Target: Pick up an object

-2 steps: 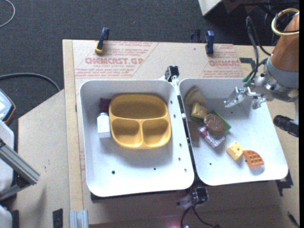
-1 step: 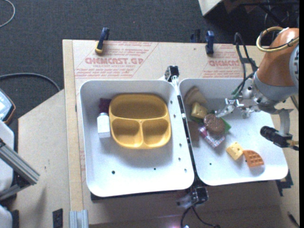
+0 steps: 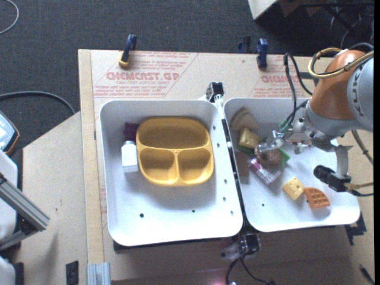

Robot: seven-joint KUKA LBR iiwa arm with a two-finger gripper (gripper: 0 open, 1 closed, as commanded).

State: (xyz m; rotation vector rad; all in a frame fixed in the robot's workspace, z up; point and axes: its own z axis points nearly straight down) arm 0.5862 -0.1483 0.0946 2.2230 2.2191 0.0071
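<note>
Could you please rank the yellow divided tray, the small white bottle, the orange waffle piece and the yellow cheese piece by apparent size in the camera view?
1. yellow divided tray
2. small white bottle
3. orange waffle piece and yellow cheese piece: these look too alike to rank.

We see our grey arm [image 3: 350, 94], orange-banded above the wrist, reaching in from the right and bending down, its tool [image 3: 270, 150] lowered at its end.

Right bin [image 3: 332, 215] crowded left-centre; yellow tray [image 3: 174, 150] fills left bin [image 3: 172, 221] top.
</note>
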